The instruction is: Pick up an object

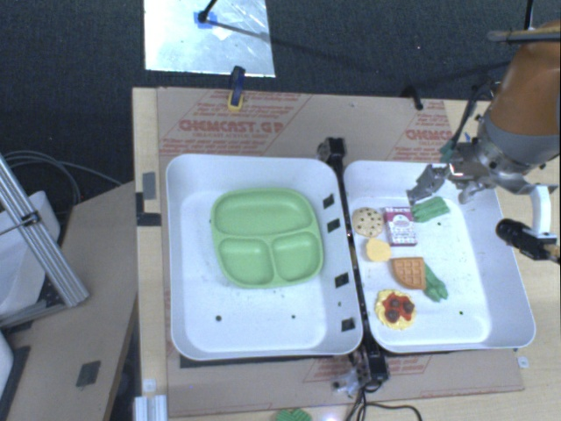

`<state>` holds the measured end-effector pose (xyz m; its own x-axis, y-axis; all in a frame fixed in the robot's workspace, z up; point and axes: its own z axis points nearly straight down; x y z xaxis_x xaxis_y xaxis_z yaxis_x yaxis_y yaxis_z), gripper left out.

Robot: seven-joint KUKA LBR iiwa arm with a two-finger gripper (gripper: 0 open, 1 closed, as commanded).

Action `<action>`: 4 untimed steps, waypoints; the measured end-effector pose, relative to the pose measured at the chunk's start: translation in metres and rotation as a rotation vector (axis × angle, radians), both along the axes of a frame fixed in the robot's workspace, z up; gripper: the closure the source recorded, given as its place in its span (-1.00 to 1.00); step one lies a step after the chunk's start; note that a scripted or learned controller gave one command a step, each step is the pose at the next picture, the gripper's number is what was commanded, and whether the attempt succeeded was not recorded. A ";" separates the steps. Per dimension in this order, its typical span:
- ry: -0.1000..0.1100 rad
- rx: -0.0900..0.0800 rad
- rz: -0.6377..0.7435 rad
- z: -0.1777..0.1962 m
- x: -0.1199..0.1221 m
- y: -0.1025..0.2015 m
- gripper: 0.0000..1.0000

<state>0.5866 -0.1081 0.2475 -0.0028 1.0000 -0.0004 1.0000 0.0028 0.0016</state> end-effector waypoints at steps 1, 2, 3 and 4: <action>0.008 0.002 -0.005 -0.107 -0.059 -0.026 -1.00; -0.012 -0.004 -0.001 -0.161 -0.078 -0.011 -1.00; -0.003 0.000 -0.003 -0.152 -0.080 -0.010 1.00; -0.006 0.003 0.008 -0.058 -0.091 0.077 1.00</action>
